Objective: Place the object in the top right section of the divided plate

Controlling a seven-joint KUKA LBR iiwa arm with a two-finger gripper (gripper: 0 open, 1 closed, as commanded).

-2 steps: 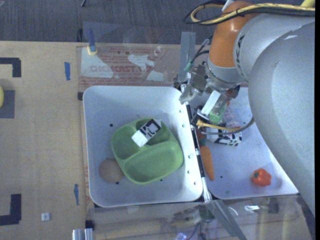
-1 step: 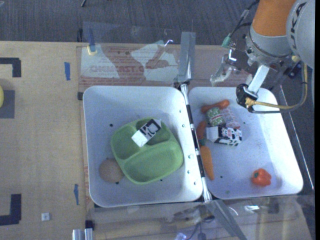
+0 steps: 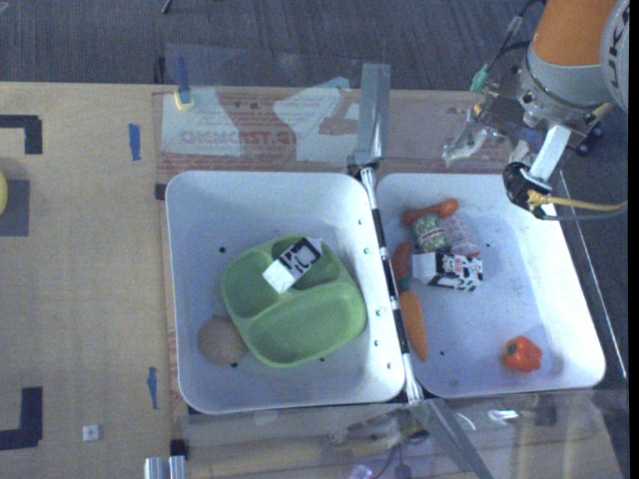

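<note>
Plate (image 3: 310,327) and carton share the left bin (image 3: 200,228): the green divided plate lies near the bin's middle. The small white-and-black carton (image 3: 295,262) rests tilted in the plate's far part, towards the right-hand compartment; whether it overlaps the ridge between sections cannot be told. A round tan item (image 3: 220,340) sits on the bin floor, touching the plate's near-left edge. The end effector (image 3: 469,146) hangs over the wooden surface (image 3: 80,267) just behind the back rim of the right bin (image 3: 539,267), well apart from the plate. Whether it is open or closed cannot be told at this angle. In the right bin, a cow-patterned carton (image 3: 449,268) lies near the middle with a green-and-white packet (image 3: 431,233) just behind it and a red-orange sausage-shaped piece (image 3: 431,211) beyond that. A carrot (image 3: 412,324) lies along the left wall, and a red pepper (image 3: 521,353) sits near the front right corner.
</note>
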